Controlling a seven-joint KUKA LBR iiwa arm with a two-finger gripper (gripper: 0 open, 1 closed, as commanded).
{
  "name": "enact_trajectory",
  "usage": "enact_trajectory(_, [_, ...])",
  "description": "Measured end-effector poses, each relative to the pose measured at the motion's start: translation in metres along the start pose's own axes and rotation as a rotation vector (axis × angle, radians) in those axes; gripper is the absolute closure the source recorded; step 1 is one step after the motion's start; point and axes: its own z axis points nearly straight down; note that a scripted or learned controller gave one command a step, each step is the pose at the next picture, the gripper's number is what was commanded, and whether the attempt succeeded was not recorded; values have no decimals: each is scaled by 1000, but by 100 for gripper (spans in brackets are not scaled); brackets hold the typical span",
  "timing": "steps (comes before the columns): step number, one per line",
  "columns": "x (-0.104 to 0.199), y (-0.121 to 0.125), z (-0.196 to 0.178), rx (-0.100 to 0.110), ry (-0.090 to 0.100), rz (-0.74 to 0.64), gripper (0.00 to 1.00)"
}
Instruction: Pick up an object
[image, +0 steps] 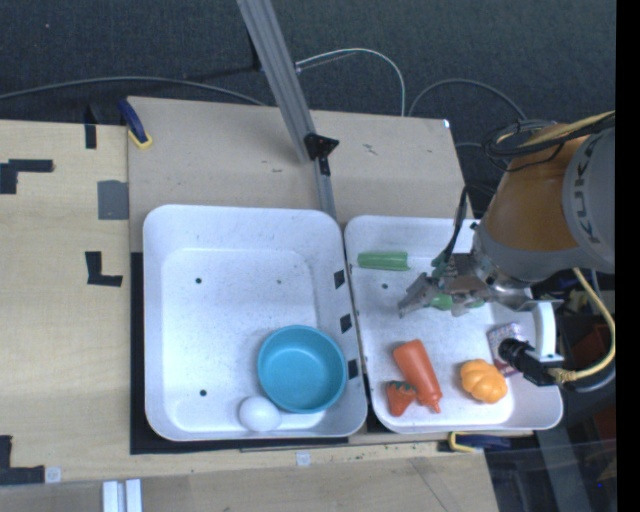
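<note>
The grey arm with its orange band (535, 200) leans in from the right and hangs over the right-hand shallow white plastic bin (372, 330). Its two-finger gripper (418, 298) points leftward across the bin floor, the metal fingers (412, 300) splayed a little apart with only bare white plastic between them, nothing clasped.

Nearest to those fingers is the small green cylinder-shaped toy (383, 261), lying flat just up and to the left of the tips, apart from them. Below the gripper lies the long orange-red carrot-shaped toy (417, 371), tilted, and touching its lower left end is a small red chunky piece (399, 398). Off to the right of the carrot, near the bin's lower right corner, sits the rounded orange-yellow toy (483, 381), well clear of the fingertips.

Count for the right bin: one green, one carrot, one red piece, one orange-yellow, so four things.

Over in the left-hand shallow white bin (200, 240): one round blue plastic bowl (301, 367), upright in the lower right area, and one white ball (259, 412) just beside its lower left rim. Two things there.
</note>
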Motion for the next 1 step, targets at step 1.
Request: enact_trajectory(1, [0,0,0,0,0,1,0])
